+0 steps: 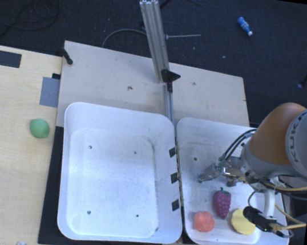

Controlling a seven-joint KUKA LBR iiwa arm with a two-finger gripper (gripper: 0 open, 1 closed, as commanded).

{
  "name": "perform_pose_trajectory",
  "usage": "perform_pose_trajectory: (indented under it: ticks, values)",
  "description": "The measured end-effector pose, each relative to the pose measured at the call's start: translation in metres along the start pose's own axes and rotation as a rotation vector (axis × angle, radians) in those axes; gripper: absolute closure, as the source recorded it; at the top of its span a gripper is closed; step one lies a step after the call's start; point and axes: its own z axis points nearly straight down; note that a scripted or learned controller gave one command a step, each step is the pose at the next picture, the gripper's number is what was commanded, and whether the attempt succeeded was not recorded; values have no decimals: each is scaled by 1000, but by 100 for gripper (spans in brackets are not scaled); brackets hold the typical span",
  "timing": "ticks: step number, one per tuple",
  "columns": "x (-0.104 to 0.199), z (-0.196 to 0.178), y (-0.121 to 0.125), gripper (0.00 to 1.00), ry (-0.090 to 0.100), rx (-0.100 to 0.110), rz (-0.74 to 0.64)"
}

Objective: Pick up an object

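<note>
End effector (209,177) hung low in the right bin (198,133), fingers spread, holding nothing; grapes (221,203), peach (203,221) and lemon (242,222) lay lower right.

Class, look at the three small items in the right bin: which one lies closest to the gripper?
The purple grape bunch, just below the gripper; the pink-orange fruit and yellow one lie farther down.

Both white bins (113,176) look like smooth matt plastic, faintly speckled. The bench (0,141) is pale wood grain. The grape bunch (221,203) looks bumpy, the yellow piece (241,222) smooth.
</note>
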Motion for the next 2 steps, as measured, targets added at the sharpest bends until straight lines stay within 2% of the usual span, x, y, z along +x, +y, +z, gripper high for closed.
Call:
perform_pose_trajectory:
  ticks: [1, 2]
  values:
    - [-1, -12, 1, 100, 0, -3, 2]
    - [-2, -59, 10, 100, -1, -3, 1]
